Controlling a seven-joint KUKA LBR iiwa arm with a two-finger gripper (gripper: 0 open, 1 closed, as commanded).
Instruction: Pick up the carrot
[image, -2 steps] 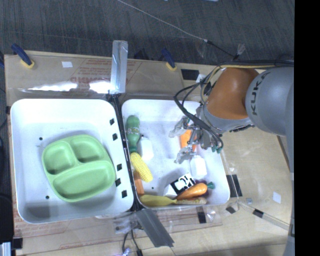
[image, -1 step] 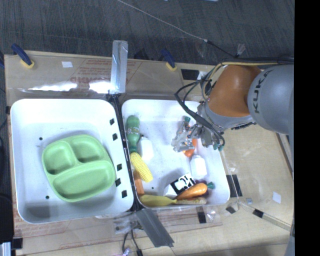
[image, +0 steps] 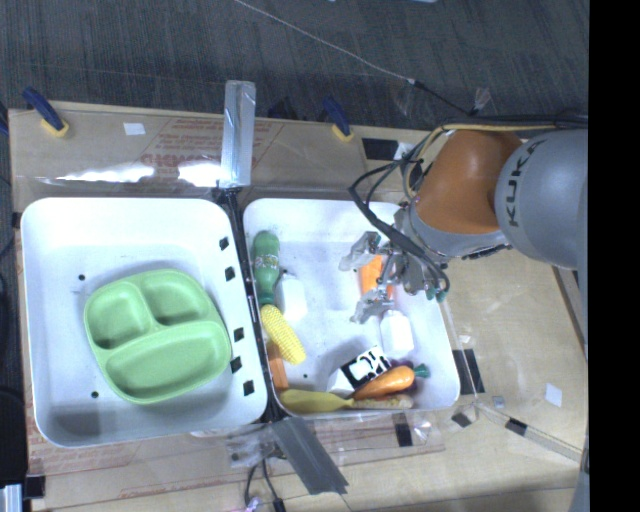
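Bench (image: 520, 330) carries two white bins. My hand (image: 372, 280) hangs over the right bin (image: 320, 215), mid-frame right, fingers spread around an orange piece I cannot identify. The carrot (image: 385, 381) lies at that bin's lower edge, apart from my hand.

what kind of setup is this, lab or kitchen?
Likely a robot lab pick bench, not a kitchen: two white bins on a taped board, toy food such as a carrot and corn, and the arm's gripper over them.
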